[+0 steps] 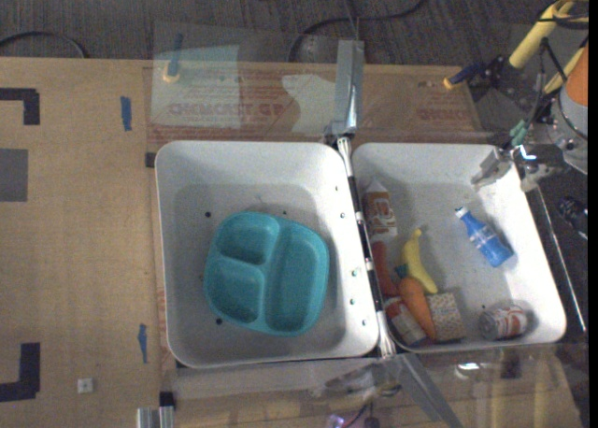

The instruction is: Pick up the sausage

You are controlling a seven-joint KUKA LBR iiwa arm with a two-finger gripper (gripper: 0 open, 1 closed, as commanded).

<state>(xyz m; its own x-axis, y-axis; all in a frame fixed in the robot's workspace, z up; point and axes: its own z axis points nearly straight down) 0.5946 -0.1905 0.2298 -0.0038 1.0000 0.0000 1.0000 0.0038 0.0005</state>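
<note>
The left bin (177,183) holds a teal divided plate (267,273) lying flat near its middle, and nothing there matters to the job. Just right of the wall the two bins share, in the right bin (439,169), a small carton (379,212) lies near the divider, and directly below it the sausage (383,269), a reddish-brown link, lies lengthwise tight along that left wall. Just beside it to the right sit a yellow banana (418,261) and an orange carrot (418,303), with a small packet (447,316) next to the carrot; the sausage's lower end seems to touch or run under the carrot's pile. Further right a blue bottle (485,237) lies on its side, and a can (506,321) rests in the lower right corner. The gripper (509,157) hovers at the bin's upper right rim, well apart from the sausage; whether the jaws are apart or together cannot be told at this size. To do the reach well, I judge the arm should cross the bin leftward and come down over the sausage's upper half, where it is clearest of the carrot, with the jaws turned to close across its narrow width. The bin wall leaves little room for the left finger, so a slight nudge away from the wall may be needed first.
</note>
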